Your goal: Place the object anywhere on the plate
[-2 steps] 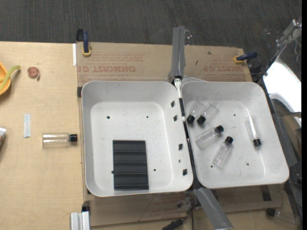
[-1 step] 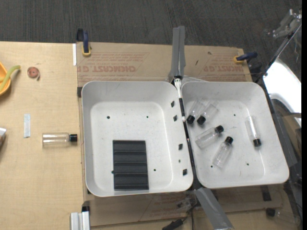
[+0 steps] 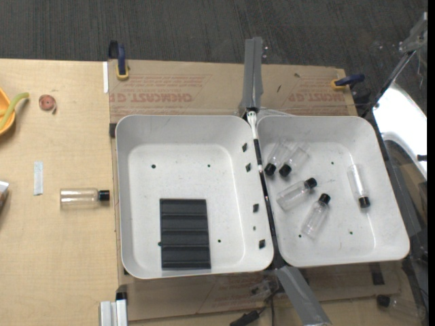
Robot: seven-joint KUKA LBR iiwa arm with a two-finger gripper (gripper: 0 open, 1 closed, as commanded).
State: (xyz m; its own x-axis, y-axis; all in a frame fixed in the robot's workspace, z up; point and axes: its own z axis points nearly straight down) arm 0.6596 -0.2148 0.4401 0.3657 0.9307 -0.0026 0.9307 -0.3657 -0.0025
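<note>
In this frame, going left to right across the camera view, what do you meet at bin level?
Clear bottle lying on the bench → left bin → dark ribbed plate → right bin, holding clear black-capped vials: leftmost pair, middle two, then the rightmost vial.

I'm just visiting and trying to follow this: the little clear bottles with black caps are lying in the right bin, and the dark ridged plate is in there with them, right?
Not quite. The camera view shows the clear bottles in the right bin, but the dark ridged plate lies in the left bin, near its front edge, apart from them.
</note>
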